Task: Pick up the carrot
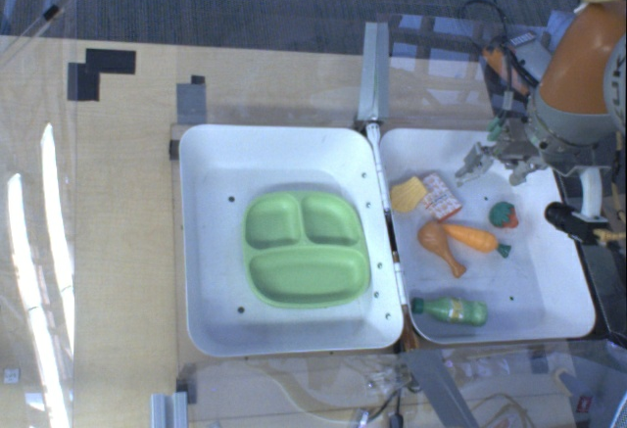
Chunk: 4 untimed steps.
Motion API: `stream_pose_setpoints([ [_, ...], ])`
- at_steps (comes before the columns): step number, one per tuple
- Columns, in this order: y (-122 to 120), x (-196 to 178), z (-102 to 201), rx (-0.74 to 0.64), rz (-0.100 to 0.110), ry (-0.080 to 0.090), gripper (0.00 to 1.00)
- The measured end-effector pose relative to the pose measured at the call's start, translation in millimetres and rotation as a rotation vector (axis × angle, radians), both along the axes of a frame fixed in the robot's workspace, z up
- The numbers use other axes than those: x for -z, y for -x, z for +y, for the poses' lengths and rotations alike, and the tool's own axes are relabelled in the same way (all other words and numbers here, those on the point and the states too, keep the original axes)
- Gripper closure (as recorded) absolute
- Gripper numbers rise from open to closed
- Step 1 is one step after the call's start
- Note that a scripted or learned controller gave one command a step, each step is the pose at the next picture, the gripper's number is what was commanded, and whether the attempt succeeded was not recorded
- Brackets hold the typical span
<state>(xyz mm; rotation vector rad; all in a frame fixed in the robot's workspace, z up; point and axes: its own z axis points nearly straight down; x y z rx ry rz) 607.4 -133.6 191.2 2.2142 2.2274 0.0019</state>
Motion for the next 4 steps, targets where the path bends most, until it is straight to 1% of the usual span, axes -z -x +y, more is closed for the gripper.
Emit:
stream_pose_setpoints([
  [1,42.8,97.8,-33.8,-0.117,-0.005,0.001,0.0],
  [2,99.6,102.6,-71.8,-0.044,-0.009,0.0,0.0],
  [3,96.3,92.9,-72.1,-0.045,-0.015,0.001,1.0],
  [4,81.6,102.3,-46.3,0.237,-0.01,0.005,1.0],
])
